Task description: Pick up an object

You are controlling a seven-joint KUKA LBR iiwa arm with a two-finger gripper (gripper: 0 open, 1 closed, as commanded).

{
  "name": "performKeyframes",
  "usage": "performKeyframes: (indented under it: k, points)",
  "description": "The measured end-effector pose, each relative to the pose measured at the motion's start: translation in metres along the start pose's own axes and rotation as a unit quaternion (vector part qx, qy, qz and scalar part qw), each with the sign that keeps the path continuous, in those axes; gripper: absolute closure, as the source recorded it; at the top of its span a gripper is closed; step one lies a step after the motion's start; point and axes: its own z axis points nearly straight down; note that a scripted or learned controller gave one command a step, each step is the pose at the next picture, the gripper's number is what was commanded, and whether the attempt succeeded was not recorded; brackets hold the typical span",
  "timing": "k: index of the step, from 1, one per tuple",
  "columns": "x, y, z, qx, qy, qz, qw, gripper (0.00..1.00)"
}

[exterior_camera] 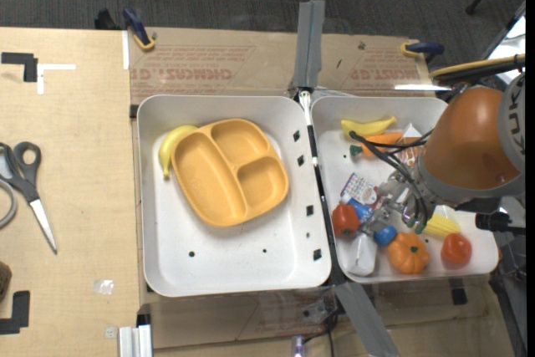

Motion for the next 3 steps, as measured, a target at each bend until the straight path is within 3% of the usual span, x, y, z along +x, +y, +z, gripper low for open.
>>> performKeyframes:
  k: [1, 2, 3]
  points:
    - [-0.011, 0.013, 0.006, 0.007, 0.017, -0.003, 0.9998, 0.0]
    - [0.007, -0.01, 0.005, 0.008, 0.019, 0.063, 0.9978, 0.0]
    - [-0.055, 0.037, 0.011, 0.012, 0.023, 0.122, 0.9922, 0.0]
